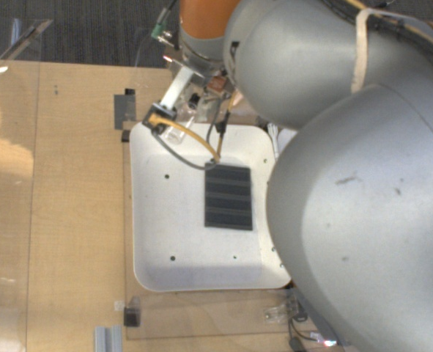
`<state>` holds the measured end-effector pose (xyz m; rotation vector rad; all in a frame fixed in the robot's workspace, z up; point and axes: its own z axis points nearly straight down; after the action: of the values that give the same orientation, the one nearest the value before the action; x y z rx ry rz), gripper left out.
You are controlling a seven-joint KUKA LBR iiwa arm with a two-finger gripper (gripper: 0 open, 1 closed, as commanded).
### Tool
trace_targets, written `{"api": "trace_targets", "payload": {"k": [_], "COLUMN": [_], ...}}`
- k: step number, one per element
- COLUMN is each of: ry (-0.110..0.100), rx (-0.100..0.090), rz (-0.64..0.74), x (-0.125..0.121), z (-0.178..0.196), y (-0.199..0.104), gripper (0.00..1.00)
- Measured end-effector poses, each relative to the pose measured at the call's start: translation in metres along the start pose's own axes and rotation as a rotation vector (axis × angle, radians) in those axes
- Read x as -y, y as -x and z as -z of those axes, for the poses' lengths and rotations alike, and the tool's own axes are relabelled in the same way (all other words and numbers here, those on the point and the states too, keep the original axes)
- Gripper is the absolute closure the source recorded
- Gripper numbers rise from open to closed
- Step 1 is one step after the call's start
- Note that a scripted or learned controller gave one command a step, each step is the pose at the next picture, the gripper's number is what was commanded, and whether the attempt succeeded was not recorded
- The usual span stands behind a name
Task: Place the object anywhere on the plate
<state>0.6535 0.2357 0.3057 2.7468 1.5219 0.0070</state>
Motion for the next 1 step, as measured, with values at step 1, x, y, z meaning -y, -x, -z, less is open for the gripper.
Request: {"api": "trace_targets", "payload": {"k": [1], "ry": [-0.001], "rx": [0.0], "rz": [0.0], "x": [0.0004], "z": [-0.0003], "y": [-0.0001], "gripper": [0.0]}}
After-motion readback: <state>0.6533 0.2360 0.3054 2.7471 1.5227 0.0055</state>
